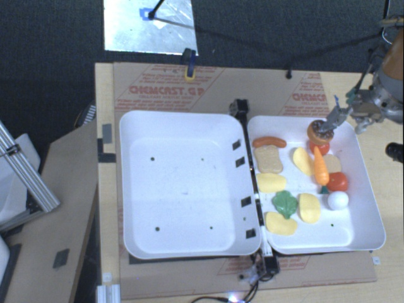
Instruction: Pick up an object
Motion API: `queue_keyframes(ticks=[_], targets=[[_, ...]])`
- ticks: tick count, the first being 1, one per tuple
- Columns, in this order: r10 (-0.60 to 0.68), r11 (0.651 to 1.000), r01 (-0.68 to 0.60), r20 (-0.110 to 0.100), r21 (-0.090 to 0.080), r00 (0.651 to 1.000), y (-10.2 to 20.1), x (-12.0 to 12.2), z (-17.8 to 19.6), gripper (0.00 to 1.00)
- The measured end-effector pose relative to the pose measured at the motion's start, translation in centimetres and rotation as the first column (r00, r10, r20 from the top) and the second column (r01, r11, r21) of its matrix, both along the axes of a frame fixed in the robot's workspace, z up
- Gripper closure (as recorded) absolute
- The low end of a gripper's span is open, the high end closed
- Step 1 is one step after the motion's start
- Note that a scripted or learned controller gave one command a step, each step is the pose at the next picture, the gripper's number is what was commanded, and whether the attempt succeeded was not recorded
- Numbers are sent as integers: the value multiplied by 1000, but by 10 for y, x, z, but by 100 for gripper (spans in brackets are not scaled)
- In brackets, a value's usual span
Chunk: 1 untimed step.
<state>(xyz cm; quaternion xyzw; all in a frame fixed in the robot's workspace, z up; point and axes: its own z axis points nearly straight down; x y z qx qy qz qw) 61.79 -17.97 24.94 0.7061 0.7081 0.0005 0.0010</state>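
Note:
The right bin holds several toy foods: a sausage, a bread slice, a carrot, a tomato, a white egg, green broccoli and several yellow pieces. A brown round piece lies at the bin's back. My gripper hangs over the bin's back right corner, open, with nothing between its fingers. One fingertip is close above the brown round piece.
The left bin stands beside the right one, with black clips along the shared edge. Both rest on a cardboard sheet. A shiny plate lies at the back left. A metal frame stands at the far left.

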Motion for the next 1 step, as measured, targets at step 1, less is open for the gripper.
queue_keyframes(ticks=[1], targets=[[4,1000,-4,4,-1,1000,0,1,12,100]])
